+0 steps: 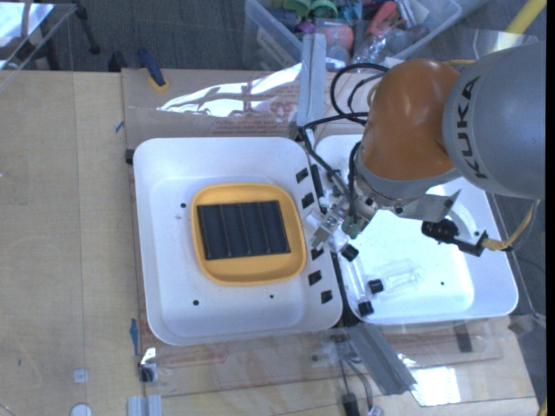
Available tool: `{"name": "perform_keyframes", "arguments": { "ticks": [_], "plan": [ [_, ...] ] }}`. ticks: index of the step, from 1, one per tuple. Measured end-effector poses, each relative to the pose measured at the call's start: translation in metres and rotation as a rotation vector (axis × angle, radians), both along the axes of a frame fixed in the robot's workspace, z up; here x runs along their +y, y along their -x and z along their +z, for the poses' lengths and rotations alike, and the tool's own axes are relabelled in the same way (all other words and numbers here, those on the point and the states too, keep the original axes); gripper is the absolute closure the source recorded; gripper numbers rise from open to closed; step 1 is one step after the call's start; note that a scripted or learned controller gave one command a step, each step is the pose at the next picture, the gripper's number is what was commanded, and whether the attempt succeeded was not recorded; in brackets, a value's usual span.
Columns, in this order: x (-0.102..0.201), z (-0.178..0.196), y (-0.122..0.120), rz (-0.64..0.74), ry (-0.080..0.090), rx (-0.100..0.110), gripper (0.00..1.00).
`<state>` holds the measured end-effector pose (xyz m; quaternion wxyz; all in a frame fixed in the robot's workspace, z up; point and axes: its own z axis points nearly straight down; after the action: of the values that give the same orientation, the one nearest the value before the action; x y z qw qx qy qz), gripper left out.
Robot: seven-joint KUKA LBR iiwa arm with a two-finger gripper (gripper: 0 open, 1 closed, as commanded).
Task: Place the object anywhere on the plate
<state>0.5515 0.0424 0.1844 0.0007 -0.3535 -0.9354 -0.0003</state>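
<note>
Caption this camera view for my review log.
KUKA arm reaching over the right bin; yellow plate in the left bin.

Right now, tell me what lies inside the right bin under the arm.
A clear glass-like object lies on the floor of the right bin, near its front. The arm covers the bin's rear part, so anything beneath it is hidden.

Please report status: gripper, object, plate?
Gripper over the divider between the bins. Clear object lies in right bin. Yellow plate in left bin, dark ridged insert on it.
</note>
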Motion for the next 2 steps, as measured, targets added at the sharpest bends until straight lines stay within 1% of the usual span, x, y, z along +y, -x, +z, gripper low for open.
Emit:
{"name": "perform_keyframes", "arguments": {
  "ticks": [1, 2],
  "plan": [
    [0.008, 0.000, -0.007, 0.077, 0.000, -0.004, 1.00],
    [0.025, 0.000, 0.012, 0.224, 0.000, 0.000, 1.00]
  ]
}}
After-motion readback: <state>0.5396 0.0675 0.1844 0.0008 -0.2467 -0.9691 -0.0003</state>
